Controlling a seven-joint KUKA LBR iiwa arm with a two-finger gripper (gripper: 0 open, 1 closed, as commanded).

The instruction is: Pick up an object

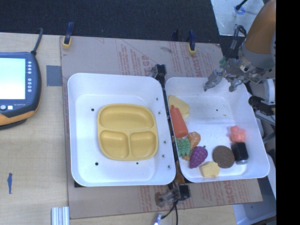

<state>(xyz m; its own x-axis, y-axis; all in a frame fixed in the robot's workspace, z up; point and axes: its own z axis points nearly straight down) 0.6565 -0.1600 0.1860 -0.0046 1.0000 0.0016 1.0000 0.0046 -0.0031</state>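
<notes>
My gripper (220, 84) hangs over the far edge of the right bin (211, 111), open with nothing between its fingers. Toy foods lie along that bin's left and near sides: a pale yellow piece (180, 105), an orange carrot (178, 121), a green piece (183, 147), an orange-brown piece (194, 138), purple grapes (198, 155), a yellow corn piece (209, 169), a brown round cookie (223, 156), a black cylinder (240, 153) and a pink piece (237, 133). All sit well nearer the camera than the gripper.
The left bin (84, 125) holds a yellow divided plate (127, 130). A teach pendant (16, 86) lies on the bench at the far left. Clamps (160, 71) join the bins at the middle seam. The arm's orange band (261, 25) rises at the upper right.
</notes>
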